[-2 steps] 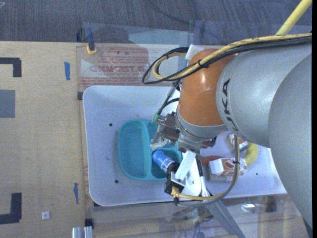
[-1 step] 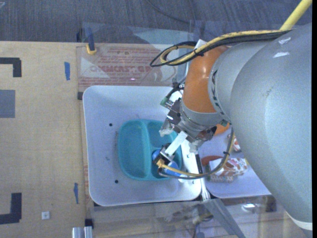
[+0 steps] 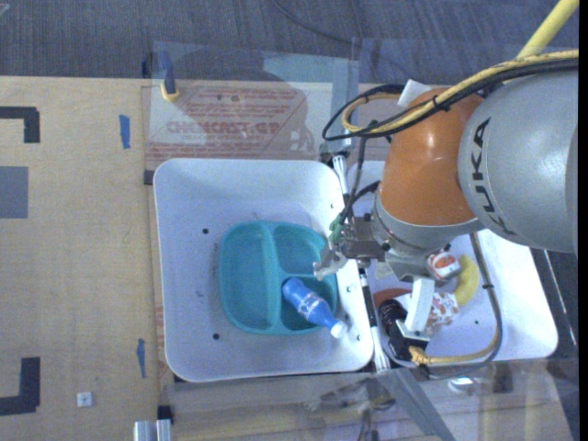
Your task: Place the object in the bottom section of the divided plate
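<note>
— Since the arm's orange band [image 3: 430,168] and grey body cover so much of the right side, what is hidden?

— Most of the right bin [image 3: 537,324]. The gripper [image 3: 342,254] sits under the wrist at the seam between the two bins, and I cannot tell whether it is spread or pressed together; only a bit of pale metal pokes out beside the plate's right rim.

— And the object?

— One blue bottle [image 3: 308,303] with a white cap lies tilted in the teal divided plate [image 3: 246,269], in the section nearest the near-right corner, its cap end just over the rim. Nothing grips it.

— Counts?

— Two white bins; the left bin [image 3: 184,246] holds the one plate. In the right bin I make out a yellow thing [image 3: 468,281], perhaps a banana, a small red-and-white item [image 3: 443,264] and a patterned package [image 3: 445,309], all partly covered. One yellow cable [image 3: 554,18] is cut off at the top edge. The bench [image 3: 73,246] carries blue tape marks.
</note>
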`<action>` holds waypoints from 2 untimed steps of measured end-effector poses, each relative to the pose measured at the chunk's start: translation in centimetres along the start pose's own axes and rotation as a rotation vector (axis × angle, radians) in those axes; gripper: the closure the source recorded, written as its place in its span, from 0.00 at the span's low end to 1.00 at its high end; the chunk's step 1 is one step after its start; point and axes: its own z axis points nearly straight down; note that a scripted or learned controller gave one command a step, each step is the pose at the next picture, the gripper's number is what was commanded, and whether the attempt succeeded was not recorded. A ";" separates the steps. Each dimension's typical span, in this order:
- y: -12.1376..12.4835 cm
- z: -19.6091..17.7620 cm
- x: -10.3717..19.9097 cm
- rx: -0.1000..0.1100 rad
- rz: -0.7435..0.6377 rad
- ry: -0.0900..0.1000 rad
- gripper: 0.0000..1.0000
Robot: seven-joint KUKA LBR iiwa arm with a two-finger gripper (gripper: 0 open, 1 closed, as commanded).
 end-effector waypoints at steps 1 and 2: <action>6.0 2.8 -5.5 -0.003 0.274 0.000 0.00; 5.2 3.2 -14.0 -0.001 0.232 0.000 0.00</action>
